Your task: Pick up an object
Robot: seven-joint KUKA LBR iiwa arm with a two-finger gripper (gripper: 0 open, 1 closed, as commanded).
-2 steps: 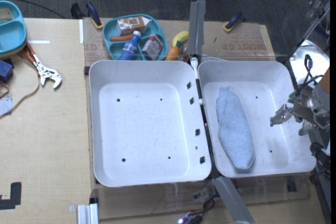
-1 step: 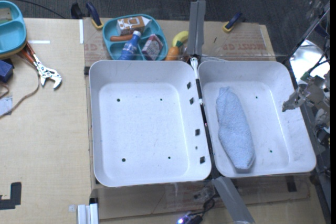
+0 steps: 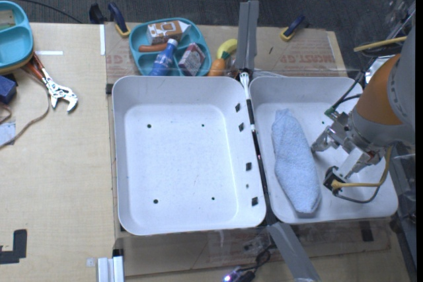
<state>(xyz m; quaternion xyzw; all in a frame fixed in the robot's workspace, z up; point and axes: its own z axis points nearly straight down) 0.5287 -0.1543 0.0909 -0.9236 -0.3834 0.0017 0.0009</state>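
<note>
Towel (image 3: 294, 162): soft lt-blue terry, oblong, in smooth white bin (image 3: 370, 208).

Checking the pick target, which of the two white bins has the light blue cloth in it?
The right-hand shallow white bin, beside the gripper, holds the light blue cloth.

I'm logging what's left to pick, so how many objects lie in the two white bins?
1: a light blue cloth, lying lengthwise in the right bin, left of the tool. The tool and wrist may hide something small.
</note>
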